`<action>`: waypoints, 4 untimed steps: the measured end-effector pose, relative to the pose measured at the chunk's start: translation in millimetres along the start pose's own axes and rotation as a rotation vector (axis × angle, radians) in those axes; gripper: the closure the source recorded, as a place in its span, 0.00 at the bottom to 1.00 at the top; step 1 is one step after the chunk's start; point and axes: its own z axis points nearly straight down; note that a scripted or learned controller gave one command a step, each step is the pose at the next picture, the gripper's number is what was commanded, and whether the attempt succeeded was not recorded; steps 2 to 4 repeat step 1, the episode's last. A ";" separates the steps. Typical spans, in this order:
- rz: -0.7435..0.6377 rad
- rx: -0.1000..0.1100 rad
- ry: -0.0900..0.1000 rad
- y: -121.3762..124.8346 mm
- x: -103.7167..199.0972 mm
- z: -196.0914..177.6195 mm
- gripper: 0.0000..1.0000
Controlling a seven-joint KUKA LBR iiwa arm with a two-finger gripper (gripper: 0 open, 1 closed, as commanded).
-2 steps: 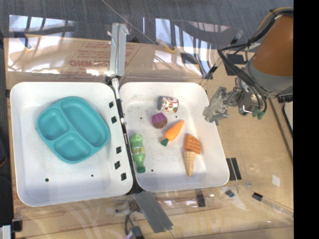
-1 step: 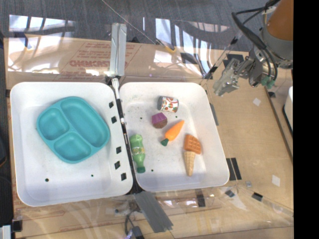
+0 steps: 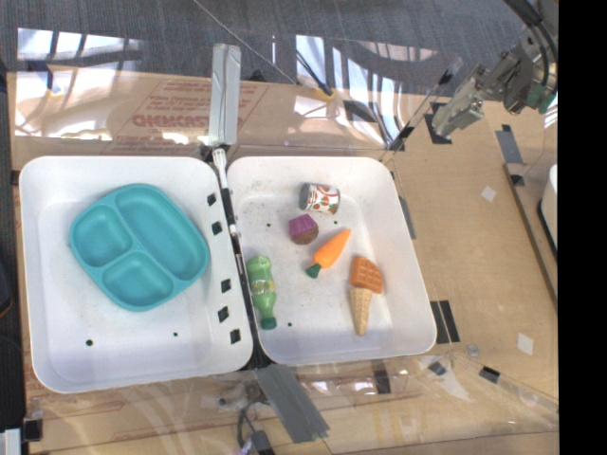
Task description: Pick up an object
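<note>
My pincer (image 3: 453, 114) hangs past the right bin's (image 3: 413, 282) far corner (can't tell its state). Targets lie inside: carrot (image 3: 331, 251), cone (image 3: 364, 293), can (image 3: 320, 198), bottle (image 3: 261, 290). Risk: carrot & grape (image 3: 303, 228) sit close, so I may nudge both.

Left bin (image 3: 38, 282) white, holds teal divided plate (image 3: 138, 245). Right bin (image 3: 403, 254) white: green bottle (image 3: 261, 290), orange carrot (image 3: 329, 252) with green top, purple block (image 3: 303, 228), tan ice cream cone (image 3: 364, 294) with orange scoop, can (image 3: 321, 198) white with red print. Bench (image 3: 474, 245) tan. My end effector (image 3: 462, 108) grey.
</note>
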 end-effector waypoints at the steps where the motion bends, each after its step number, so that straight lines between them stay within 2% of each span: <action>1: -0.151 0.000 0.011 -10.0 22.7 96.5 1.00; 4: -0.151 0.000 0.011 -10.0 22.7 96.5 1.00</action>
